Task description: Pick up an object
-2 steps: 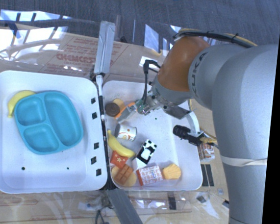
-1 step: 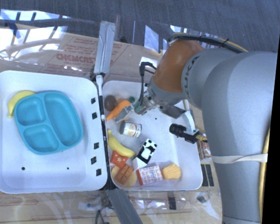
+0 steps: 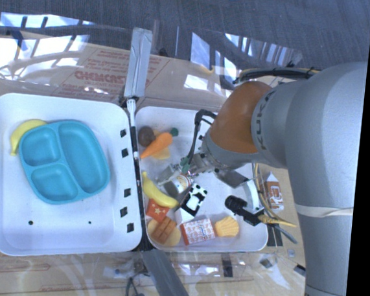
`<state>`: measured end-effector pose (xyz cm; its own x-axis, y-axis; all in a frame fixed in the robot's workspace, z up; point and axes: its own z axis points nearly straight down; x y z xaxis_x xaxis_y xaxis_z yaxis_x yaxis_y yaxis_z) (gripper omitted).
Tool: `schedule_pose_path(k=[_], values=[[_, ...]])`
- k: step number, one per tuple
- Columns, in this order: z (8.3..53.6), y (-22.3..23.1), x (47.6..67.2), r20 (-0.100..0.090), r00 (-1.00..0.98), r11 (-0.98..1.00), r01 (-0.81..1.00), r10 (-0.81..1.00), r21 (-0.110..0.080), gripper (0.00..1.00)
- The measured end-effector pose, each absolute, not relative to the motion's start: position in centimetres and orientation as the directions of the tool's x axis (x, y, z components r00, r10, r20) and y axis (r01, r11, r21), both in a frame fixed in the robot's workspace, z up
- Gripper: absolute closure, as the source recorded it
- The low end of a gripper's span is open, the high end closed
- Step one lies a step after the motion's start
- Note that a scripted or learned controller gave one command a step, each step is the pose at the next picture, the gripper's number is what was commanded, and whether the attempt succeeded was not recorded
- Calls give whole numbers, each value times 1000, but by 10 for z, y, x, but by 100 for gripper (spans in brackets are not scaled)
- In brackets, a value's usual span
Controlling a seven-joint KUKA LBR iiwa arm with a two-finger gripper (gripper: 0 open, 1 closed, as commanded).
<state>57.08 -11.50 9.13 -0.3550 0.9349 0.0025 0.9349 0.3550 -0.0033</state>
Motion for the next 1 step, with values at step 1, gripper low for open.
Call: schedule_pose_path(k=[1], values=[[101,-114,572,3,-358,358,934,934,-3,100]])
